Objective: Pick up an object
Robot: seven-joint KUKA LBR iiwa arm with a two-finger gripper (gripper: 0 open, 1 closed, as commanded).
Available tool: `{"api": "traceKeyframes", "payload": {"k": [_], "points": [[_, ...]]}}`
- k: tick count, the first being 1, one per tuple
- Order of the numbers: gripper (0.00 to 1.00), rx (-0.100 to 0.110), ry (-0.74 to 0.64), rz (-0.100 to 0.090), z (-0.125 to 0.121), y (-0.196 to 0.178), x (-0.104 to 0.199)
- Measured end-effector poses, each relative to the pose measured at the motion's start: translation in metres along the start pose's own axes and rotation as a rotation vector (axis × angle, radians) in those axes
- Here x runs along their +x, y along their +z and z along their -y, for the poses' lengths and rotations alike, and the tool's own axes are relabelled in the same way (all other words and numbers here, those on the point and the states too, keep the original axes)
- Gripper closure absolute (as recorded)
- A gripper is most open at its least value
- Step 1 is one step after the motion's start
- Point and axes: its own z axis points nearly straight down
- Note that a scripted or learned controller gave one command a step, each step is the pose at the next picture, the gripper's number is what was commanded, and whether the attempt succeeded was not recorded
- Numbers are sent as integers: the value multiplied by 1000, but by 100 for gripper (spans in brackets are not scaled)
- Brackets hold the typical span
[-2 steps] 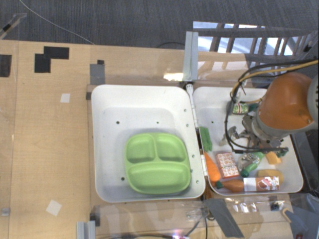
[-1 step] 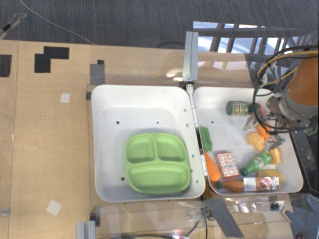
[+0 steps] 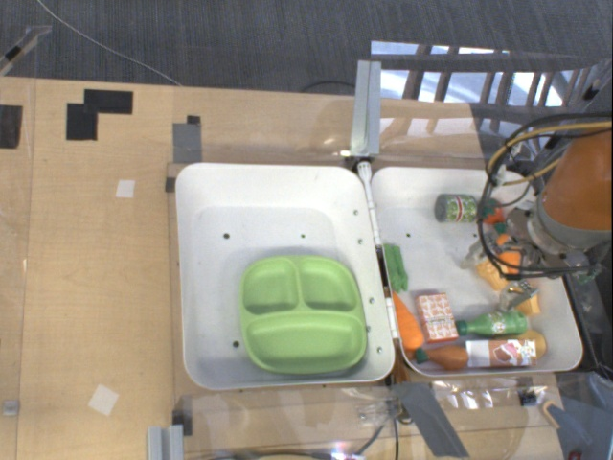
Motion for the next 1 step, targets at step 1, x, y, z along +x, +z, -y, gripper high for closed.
{"api": "traceKeyframes", "payload": {"k": [1], "points": [[100, 9, -4, 15, 1, -15, -6]]}}
